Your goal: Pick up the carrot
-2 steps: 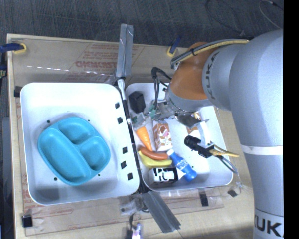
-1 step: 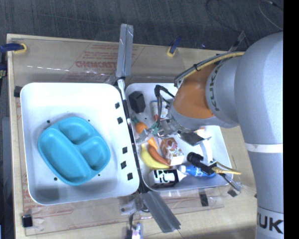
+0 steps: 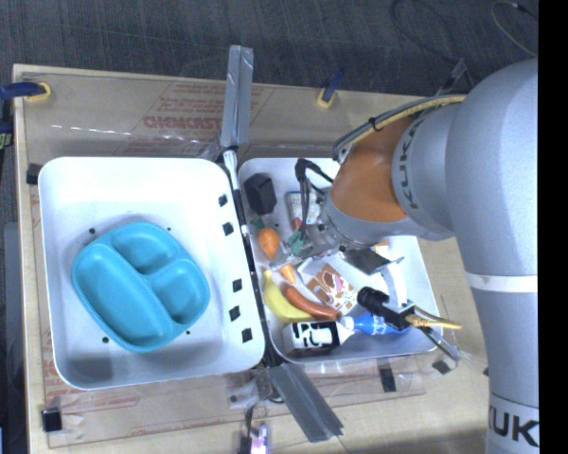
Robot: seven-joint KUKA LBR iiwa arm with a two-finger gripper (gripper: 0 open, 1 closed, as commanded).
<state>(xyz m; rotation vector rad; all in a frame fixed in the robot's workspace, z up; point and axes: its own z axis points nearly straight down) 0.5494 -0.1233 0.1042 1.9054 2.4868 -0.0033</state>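
The smooth grey metal arm [image 3: 483, 178] with its glossy orange band reaches over the right of two shallow white plastic bins [image 3: 412, 343] on the bench, while the left bin [image 3: 123, 183] bears a rounded turquoise plastic divided tray [image 3: 140, 284]. The jaws [image 3: 308, 242] sit low among the clutter; how far apart they stand I cannot tell. The small orange tapered carrot [image 3: 269, 243] lies just beside them near the right bin's left wall, above a curved yellow banana [image 3: 282, 303].

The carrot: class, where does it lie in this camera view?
The carrot lies in the right bin, near its left wall, just below a black block and above the banana, with the gripper close on its right.
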